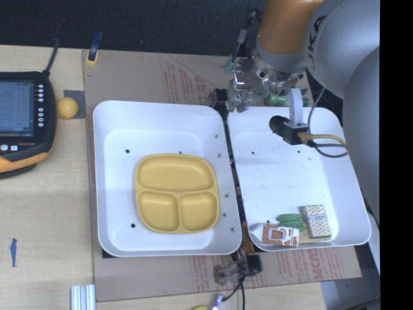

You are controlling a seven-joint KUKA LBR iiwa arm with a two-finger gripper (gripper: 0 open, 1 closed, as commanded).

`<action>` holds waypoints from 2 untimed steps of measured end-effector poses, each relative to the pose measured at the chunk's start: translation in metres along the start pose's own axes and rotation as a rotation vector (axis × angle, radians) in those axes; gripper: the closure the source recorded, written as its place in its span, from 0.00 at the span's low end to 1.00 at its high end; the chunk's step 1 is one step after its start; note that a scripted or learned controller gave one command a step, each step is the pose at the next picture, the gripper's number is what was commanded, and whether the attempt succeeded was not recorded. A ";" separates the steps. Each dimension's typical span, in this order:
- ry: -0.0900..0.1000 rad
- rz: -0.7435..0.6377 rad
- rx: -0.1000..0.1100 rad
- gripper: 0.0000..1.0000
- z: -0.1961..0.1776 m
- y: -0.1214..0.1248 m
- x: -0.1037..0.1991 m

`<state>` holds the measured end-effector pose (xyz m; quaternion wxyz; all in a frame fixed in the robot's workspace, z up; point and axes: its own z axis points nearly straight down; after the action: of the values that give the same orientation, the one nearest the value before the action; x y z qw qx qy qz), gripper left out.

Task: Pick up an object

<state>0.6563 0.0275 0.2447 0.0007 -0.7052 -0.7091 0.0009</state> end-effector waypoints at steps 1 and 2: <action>0.000 0.004 -0.001 1.00 -0.047 -0.012 -0.071; -0.001 -0.001 0.003 1.00 0.012 -0.001 0.000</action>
<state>0.6558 0.0278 0.2323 0.0016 -0.7050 -0.7092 0.0022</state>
